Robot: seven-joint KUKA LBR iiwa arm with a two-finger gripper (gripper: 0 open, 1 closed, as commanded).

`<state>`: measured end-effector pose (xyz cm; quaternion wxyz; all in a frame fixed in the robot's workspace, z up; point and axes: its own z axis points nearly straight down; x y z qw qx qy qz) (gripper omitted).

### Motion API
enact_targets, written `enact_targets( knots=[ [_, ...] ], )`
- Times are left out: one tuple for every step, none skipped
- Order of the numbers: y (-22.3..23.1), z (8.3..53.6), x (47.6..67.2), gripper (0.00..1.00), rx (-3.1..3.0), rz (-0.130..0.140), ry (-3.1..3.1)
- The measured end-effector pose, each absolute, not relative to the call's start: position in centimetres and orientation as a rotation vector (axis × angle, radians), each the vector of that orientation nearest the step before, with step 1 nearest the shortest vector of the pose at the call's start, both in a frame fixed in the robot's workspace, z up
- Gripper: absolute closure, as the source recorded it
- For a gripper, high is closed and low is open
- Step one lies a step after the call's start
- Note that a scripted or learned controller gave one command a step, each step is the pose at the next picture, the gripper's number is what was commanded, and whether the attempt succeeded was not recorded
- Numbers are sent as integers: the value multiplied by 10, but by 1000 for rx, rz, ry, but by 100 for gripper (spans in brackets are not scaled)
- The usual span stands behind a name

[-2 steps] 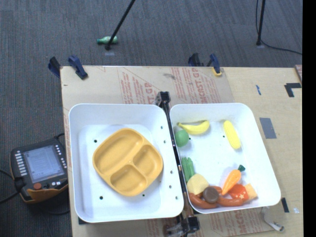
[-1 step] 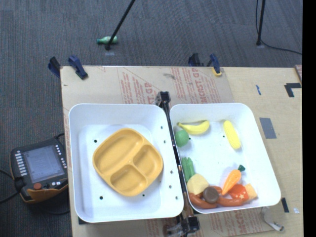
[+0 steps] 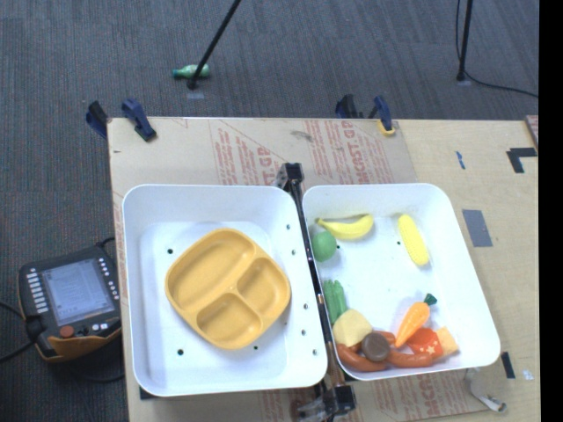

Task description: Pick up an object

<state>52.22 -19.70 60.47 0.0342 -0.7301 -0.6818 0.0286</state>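
A yellow plate (image 3: 228, 298) lies in the left bin (image 3: 141, 236); toy foods, like a banana (image 3: 347, 227), fill the right bin (image 3: 457, 262); I cannot tell the pincer's state.

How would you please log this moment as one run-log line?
left bin: yellow divided plate | right bin: banana, carrot, other toy food | pick: not started

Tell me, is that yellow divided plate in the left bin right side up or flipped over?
Right side up. The yellow plate shows its three hollow compartments and raised rim facing the camera, lying flat on the left bin's floor.
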Motion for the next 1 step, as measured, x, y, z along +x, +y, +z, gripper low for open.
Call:
enact_targets(
  knots=[
    [-196,612,526,100,-2234,95,-2098]
  ],
)
